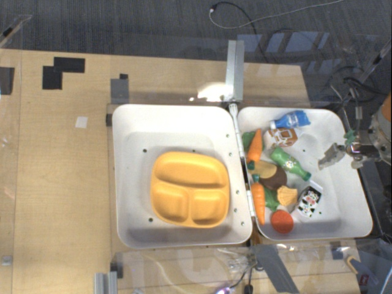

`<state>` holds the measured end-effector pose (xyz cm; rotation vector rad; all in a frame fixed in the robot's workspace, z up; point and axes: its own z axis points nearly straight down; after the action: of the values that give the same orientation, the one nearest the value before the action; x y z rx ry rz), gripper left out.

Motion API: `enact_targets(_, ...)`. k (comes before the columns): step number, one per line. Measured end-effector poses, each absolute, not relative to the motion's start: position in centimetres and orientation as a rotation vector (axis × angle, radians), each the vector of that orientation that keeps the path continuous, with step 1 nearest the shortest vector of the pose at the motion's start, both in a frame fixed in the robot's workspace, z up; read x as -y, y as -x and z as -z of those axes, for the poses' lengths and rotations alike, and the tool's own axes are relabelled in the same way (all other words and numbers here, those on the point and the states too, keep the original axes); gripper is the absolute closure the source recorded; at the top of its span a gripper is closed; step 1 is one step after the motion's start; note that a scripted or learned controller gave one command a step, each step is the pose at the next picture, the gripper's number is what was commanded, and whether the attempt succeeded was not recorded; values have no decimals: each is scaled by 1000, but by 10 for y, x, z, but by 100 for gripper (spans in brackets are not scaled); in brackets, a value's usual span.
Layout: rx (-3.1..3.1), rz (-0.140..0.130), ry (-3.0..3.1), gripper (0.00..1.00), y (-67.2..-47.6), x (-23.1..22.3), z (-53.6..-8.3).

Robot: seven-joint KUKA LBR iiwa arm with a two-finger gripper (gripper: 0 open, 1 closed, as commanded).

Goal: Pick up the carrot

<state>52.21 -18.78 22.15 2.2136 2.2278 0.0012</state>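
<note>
Two carrots lie along the left wall of the right bin [343,225]. One carrot [256,144] with a green top sits toward the back. The other carrot [259,202] lies nearer the front, beside a red tomato [282,221]. My gripper [335,155] hangs over the right side of that bin, well to the right of both carrots and apart from them, with nothing visibly in it.
Between gripper and carrots lie a green bottle [291,165], a brown item [274,176], a cow-patterned carton [309,201], a small milk carton [282,137] and a blue packet [293,119]. The left bin [131,164] holds a yellow divided tray [190,187].
</note>
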Motion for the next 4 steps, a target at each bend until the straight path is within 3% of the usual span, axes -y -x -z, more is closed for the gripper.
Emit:
enact_targets(1,-2370,-4,-2057,0,-548,204,-95)
enact_targets(2,-2235,-2,-2208,0,-533,159,-107)
enact_targets(3,-2174,-11,-2254,0,-553,109,-89)
enact_targets(4,-2176,-19,-2250,100,-556,107,-100)
